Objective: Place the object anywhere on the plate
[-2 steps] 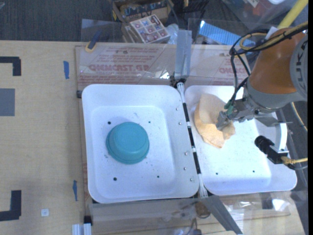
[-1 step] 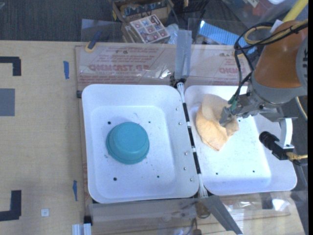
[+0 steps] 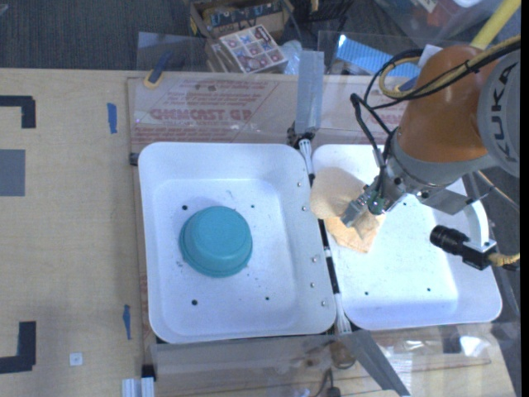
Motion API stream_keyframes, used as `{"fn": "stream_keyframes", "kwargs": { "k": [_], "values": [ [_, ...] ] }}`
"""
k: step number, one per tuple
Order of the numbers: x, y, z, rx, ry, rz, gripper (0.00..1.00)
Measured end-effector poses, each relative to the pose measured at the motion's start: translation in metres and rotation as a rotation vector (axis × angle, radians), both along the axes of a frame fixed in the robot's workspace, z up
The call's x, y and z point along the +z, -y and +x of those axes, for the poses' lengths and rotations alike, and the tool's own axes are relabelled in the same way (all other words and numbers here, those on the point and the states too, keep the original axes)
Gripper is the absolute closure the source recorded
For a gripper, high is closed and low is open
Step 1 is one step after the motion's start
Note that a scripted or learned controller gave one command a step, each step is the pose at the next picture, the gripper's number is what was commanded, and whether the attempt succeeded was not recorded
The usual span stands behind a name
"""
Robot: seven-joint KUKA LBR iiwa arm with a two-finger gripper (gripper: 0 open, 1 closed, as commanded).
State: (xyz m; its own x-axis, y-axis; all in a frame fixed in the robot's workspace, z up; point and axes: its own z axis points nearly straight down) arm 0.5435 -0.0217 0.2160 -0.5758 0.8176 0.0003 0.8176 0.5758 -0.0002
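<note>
Hovering: pincer (image 3: 357, 214) over yellow object (image 3: 340, 210) | right bin (image 3: 413, 296)

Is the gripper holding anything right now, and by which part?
Cannot be told. The gripper sits on the tan cloth in the right bin, near the cloth's lower right edge, but a grasp isn't visible.

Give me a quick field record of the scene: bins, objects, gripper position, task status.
left bin: holds a teal upturned plate or bowl
right bin: holds a pale yellow object, near its left wall
gripper: down over the yellow object, at its lower right part
grasp: cannot tell
task status: yellow object not yet on the teal plate
</note>
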Motion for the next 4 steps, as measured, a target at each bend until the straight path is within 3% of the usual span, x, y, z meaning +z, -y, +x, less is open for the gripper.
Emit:
{"fn": "stream_keyframes", "kwargs": {
  "k": [2, 3, 4],
  "values": [
    [0.009, -0.090, -0.010, 0.795, 0.007, -0.001, 1.00],
    [0.010, -0.139, -0.020, 0.954, 0.007, -0.001, 1.00],
    [0.010, -0.139, -0.020, 0.954, 0.008, -0.001, 0.00]
  ]
}}
